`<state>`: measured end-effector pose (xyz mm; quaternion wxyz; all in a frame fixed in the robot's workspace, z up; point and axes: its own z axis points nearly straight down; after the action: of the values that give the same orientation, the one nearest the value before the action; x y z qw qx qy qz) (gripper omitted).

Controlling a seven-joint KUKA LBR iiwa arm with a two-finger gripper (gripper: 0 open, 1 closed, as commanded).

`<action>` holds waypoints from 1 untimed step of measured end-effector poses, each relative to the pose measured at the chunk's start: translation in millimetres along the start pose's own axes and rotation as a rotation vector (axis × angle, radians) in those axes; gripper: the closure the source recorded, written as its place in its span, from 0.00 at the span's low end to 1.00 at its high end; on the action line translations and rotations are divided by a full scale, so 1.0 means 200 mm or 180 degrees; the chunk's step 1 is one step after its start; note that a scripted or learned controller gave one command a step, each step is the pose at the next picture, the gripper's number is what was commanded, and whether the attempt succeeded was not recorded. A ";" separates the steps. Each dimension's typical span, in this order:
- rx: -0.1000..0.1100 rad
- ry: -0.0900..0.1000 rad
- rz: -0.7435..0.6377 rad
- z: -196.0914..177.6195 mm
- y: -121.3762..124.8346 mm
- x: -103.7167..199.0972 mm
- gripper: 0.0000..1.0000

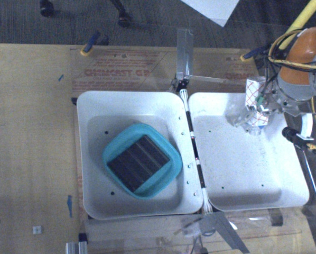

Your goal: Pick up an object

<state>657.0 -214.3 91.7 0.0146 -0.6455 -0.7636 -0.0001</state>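
A blue rounded-square dish (142, 160) with a dark ridged inside lies tilted in the middle of the left bin (92, 115). At the far right corner of the right bin (253, 179), my gripper (257, 111) hangs under the orange-banded wrist (301, 52). A clear crumpled plastic thing (241, 117) with a white and red patterned part (252, 92) sits right at the gripper's tip. Whether it is held or just touching the gripper is too blurred to tell.
A metal divider post (184, 57) stands behind the seam between the bins. The arm's body and yellow cables (285, 36) crowd the right bin's far right edge. A blue and yellow clamp (91, 43) lies on the bench at the back left.
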 end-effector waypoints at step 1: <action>0.0001 -0.0002 -0.0007 -0.05 0.00 0.01 1.00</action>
<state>657.7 -213.1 102.4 0.0145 -0.6446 -0.7644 0.0001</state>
